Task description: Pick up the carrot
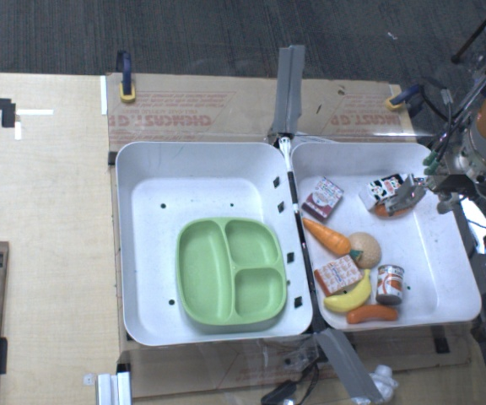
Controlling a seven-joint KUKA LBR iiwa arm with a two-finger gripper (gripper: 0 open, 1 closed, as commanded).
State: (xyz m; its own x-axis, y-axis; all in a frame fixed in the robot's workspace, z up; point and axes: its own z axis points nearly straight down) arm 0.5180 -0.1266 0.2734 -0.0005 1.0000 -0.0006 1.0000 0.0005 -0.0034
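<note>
End effector (412, 194) at upper right of right bin (445, 260), entering from the right edge, fingers pointing left; open or closed not discernible at this slant. Just beside its tip, touching or overlapping, a black-and-white carton (386, 187) and a small reddish-orange item (386, 210) beneath it. Carrot (326, 236) well apart from the end effector, at left side of the same bin, near the divider; bright orange, tapered, lying flat on a diagonal, one end toward upper left, the other toward lower right, ungrasped. Above it, a small maroon packet (323, 198). At its lower-right end, touching, a round tan object (364, 248). Below, a red-and-white box (338, 273), a yellow banana (349, 296), a small can (389, 283) and a second orange piece (372, 314) near the front wall. In left bin (142, 226), a green three-compartment plate (230, 270). Both bins on a pale tabletop (40, 184).
</note>
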